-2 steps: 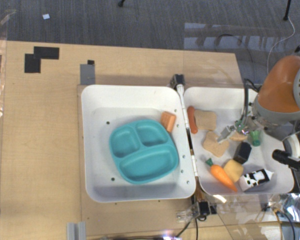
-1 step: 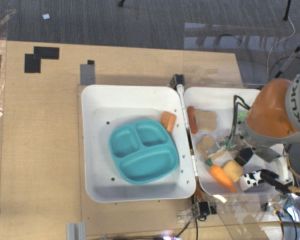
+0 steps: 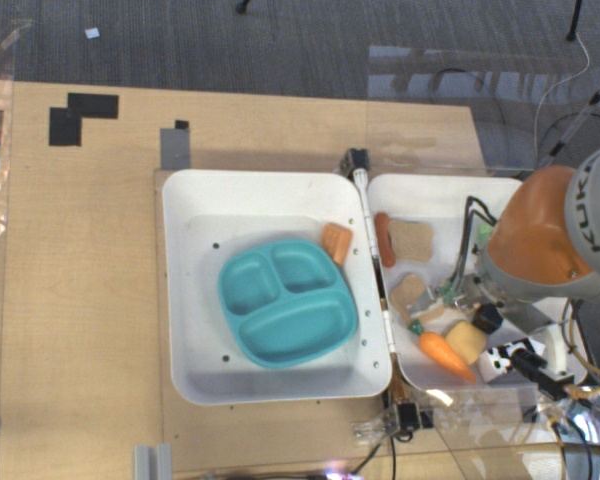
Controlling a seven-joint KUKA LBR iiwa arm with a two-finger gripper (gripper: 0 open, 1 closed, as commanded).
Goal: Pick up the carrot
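Note:
The carrot (image 3: 445, 352) is orange with a small green top and lies at a slant near the front of the right bin (image 3: 435, 186). My gripper (image 3: 450, 294) hangs below the grey arm and its orange band (image 3: 538, 234), just behind and slightly right of the carrot's green end. Nothing visibly lifts the carrot; it rests on the bin floor beside a pale yellow piece (image 3: 467, 340).
The right bin also holds a red sausage (image 3: 384, 240), a tan toast slice (image 3: 412, 240), a tan chunk (image 3: 408, 290) and a black-and-white item (image 3: 500, 360). In the left bin (image 3: 190, 268) are a teal divided plate (image 3: 287, 303) and an orange block (image 3: 336, 241).

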